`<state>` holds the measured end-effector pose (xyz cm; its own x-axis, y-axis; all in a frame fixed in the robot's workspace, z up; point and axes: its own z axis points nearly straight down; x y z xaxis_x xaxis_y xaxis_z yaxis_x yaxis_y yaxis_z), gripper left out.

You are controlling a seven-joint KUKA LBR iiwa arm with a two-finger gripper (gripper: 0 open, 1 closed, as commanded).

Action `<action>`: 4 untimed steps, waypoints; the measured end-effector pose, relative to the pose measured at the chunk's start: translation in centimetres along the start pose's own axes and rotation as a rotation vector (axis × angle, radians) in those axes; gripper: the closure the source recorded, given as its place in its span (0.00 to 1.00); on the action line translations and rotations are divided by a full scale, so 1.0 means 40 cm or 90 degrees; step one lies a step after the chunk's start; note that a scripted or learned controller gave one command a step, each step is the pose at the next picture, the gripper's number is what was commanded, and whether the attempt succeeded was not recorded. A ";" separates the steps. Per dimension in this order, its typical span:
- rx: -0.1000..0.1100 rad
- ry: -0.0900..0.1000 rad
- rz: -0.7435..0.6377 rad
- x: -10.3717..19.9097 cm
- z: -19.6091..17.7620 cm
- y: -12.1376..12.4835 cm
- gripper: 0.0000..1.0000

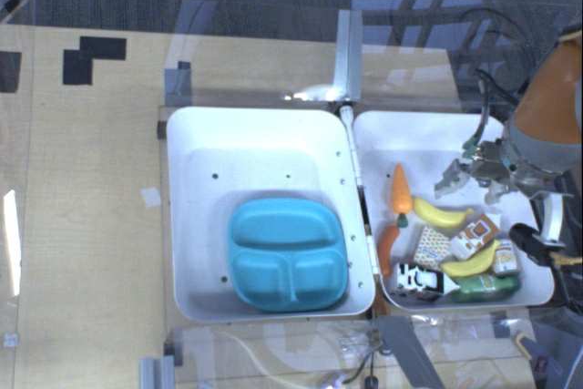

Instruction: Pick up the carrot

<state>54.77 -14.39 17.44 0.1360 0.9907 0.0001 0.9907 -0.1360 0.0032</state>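
The carrot [400, 189] is short and orange with a green tip at its lower end. It lies nearly upright near the left wall of the right bin [419, 137]. My gripper [474, 180] hovers to the right of the carrot, over the middle right of that bin and apart from the carrot. Its fingers [452, 180] are spread open with nothing between them. A second, longer orange-red vegetable [388, 249] lies below the carrot against the bin's left wall.
Two bananas [440, 214] [471, 261], a small carton [475, 235], a checkered packet [432, 242], a black-and-white box [419, 280] and a green item [483, 288] crowd the right bin's front. A blue divided tray [287, 252] sits in the left bin [200, 159].
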 end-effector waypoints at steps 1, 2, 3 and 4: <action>0.002 0.000 0.035 0.141 0.127 0.016 0.00; -0.005 0.000 -0.073 0.150 0.212 0.062 0.00; -0.009 0.002 -0.075 0.155 0.181 0.068 1.00; -0.001 0.000 -0.008 0.230 -0.092 -0.051 1.00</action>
